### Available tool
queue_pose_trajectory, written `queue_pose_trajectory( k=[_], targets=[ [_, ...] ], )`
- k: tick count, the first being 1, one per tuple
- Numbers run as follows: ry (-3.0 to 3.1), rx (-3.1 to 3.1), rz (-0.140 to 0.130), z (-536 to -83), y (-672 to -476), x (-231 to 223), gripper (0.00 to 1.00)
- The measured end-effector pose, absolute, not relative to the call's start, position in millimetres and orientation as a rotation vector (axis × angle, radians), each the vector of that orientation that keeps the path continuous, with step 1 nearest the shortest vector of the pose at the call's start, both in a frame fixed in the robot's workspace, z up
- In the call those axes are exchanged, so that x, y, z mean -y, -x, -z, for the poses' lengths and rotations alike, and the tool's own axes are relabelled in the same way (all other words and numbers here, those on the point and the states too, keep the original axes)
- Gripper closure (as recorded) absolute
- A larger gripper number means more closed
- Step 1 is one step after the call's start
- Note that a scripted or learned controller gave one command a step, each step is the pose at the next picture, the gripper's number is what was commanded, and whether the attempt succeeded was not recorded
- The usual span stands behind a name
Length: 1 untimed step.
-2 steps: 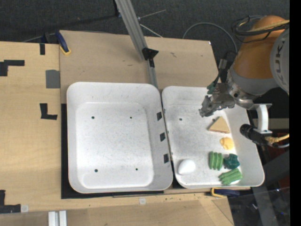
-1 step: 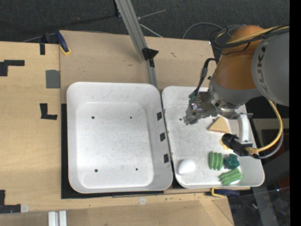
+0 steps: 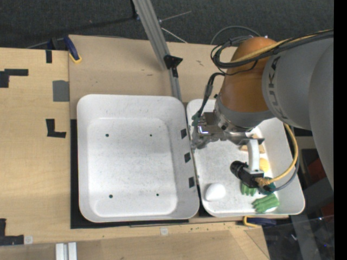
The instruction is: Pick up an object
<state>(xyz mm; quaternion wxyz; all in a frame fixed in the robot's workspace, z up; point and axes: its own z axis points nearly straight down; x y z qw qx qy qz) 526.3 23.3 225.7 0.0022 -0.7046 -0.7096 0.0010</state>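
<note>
Hovering low at the left edge of the right bin point(image 3: 290, 199), the end effector point(image 3: 199, 137), finger state indeterminable, has the white egg-shaped object point(image 3: 215, 192) just toward the bin's front edge.

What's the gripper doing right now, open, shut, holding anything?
Gripper: over the left edge of the right bin, beneath the orange wrist band; open or shut cannot be told, and nothing is seen held.

Even overhead light, soft shadows, mild glare on the white bins point(image 3: 130, 104), slight blur.
</note>
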Motion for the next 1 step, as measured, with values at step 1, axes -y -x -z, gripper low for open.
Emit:
queue_pose_trajectory(
  k=[1],
  targets=[
    [2.212, 2.226, -0.003, -217.3, -518.9, -71.4, 1.0]
  ],
)
